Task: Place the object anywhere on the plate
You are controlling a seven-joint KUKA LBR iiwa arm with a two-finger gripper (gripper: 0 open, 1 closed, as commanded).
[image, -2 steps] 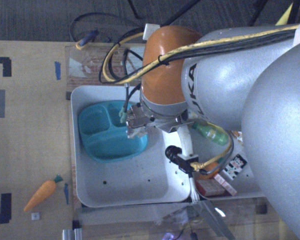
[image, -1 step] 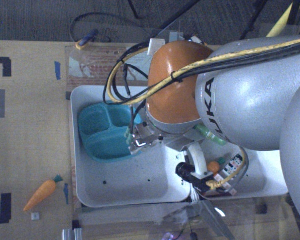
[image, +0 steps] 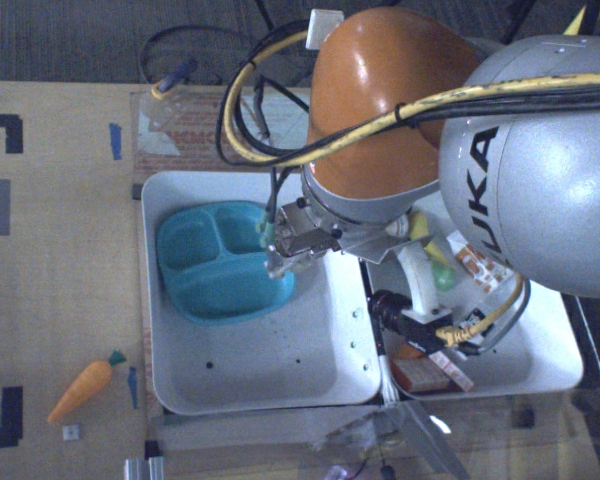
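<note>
Pincer [image: 276, 258] over the blue plate's [image: 205, 268] right edge; held object unclear

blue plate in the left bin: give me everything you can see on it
The blue plate is a teal, matte, plastic-looking tray with rounded corners and three compartments: two small ones along the upper side, one large one below. It lies flat in the upper left part of the left bin, slightly rotated. The arm's pincer hangs over its right edge and hides that part, so contact there cannot be judged. The visible compartments look bare.
</note>
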